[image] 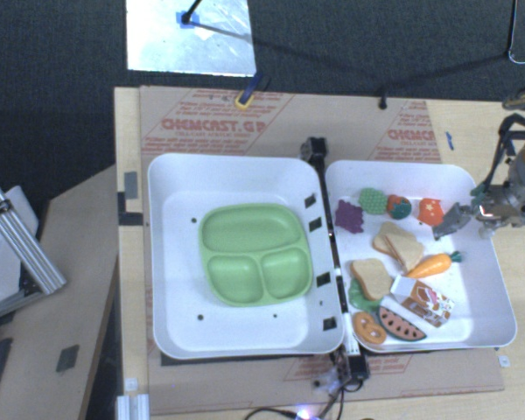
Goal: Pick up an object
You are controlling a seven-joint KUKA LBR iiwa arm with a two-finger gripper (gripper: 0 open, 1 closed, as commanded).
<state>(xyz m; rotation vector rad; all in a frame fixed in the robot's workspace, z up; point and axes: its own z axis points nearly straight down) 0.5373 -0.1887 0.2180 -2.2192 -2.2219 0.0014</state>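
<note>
My gripper [451, 222] hangs over the right side of the right bin [494, 309], low above its floor, with nothing visible in it. Just left of it lies a small red-orange toy [430, 208]. Below it lies a toy carrot [430, 265]. Two bread slices [401, 247] [372, 278], a red tomato [400, 206], a green bumpy toy [374, 201] and a purple toy [350, 217] lie further left. A watermelon slice [401, 323], an orange slice [366, 327] and a printed packet [430, 303] sit at the bin's front.
The left bin [171, 234] holds a green divided plate [254, 254]. A black clip strip [325, 252] joins the two bins. A shiny sheet [191, 24] lies beyond the bench, and a metal frame [17, 243] stands at the left.
</note>
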